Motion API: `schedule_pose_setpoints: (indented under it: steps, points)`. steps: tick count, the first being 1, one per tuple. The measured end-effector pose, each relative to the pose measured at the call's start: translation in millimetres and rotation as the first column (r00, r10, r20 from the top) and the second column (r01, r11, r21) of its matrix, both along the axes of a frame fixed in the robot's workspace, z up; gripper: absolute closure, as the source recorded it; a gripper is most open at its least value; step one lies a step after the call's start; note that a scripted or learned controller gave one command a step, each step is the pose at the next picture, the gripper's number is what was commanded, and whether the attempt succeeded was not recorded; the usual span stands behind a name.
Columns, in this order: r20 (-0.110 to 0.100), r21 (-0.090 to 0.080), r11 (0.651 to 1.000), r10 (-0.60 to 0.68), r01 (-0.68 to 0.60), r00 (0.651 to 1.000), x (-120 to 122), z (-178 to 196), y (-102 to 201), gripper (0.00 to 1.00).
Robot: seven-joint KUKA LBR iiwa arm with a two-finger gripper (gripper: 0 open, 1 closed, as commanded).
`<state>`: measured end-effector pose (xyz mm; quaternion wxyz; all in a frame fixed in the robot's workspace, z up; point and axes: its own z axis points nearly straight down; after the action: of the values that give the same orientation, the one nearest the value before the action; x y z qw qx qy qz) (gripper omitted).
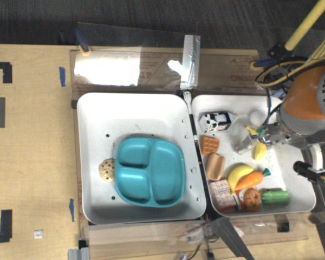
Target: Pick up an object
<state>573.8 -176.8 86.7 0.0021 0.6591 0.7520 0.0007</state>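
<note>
My gripper [256, 138] hangs low over the middle of the right bin [292, 175], below the orange band of the arm [306, 99]. A small yellow piece [259, 151] lies right under it, touching or nearly so. Close by in the same bin are a banana [238, 173], a carrot [251, 179], a green cucumber [275, 197], a small orange fruit [252, 199], a red packet [221, 194], a tan roll [215, 166], a waffle [209, 144] and a black-and-white carton [215, 122].
The left bin [92, 145] holds a teal divided plate [150, 170] and a cookie [106, 169] beside it. A clear sheet and a metal bracket [190, 61] stand behind the bins. Cables [276, 72] run behind the arm.
</note>
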Motion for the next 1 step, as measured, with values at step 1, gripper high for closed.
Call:
schedule_pose_setpoints:
  steps: [1]
  points:
    - [0.008,-0.003,1.000,0.001,-0.001,1.000,2.4,12.5,0.0,1.00]
